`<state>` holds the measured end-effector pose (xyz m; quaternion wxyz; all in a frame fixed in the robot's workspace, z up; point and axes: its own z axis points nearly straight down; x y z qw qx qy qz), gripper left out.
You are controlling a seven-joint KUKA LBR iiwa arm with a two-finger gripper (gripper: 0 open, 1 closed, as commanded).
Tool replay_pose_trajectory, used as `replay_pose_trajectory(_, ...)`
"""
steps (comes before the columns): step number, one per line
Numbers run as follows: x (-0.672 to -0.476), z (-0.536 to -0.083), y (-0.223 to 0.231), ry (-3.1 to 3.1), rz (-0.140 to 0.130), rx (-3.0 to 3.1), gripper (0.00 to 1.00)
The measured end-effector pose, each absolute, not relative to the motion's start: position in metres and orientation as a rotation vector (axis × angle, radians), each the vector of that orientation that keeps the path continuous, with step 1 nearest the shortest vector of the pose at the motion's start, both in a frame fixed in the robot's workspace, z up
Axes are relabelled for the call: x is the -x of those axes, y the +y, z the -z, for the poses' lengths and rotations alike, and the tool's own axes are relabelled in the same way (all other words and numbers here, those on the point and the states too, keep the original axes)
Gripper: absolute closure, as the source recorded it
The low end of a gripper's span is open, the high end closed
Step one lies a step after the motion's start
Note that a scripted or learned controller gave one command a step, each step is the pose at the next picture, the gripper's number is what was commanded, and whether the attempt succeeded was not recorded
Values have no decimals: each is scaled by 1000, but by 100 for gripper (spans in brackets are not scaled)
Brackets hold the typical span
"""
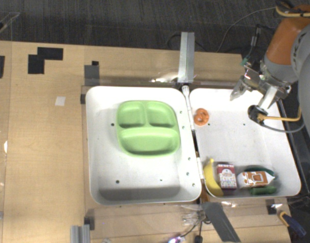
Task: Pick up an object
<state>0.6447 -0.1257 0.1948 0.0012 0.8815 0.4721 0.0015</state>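
Note:
My gripper (252, 96) hangs over the far right part of the right bin (246, 140), open, with nothing between its fingers. A small orange round object (201, 116) lies against the right bin's left wall, well to the left of the gripper. Along the near edge of that bin lie a yellow banana (210, 178), a small dark red carton (226, 176), an orange-brown carton (254, 177) and a green item (262, 190). A green divided plate (147, 127) rests in the left bin (102, 176).
The grey arm with its orange band (284, 39) comes in from the upper right, trailing a yellow cable (284, 119) over the right bin's far side. A metal post (187, 57) stands behind the wall between the bins. Bare white floor lies in the middle of the right bin.

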Motion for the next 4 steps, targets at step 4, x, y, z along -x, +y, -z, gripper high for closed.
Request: replay_pose_trajectory(4, -669, -201, -95, 1900, -2, -2501, 0)
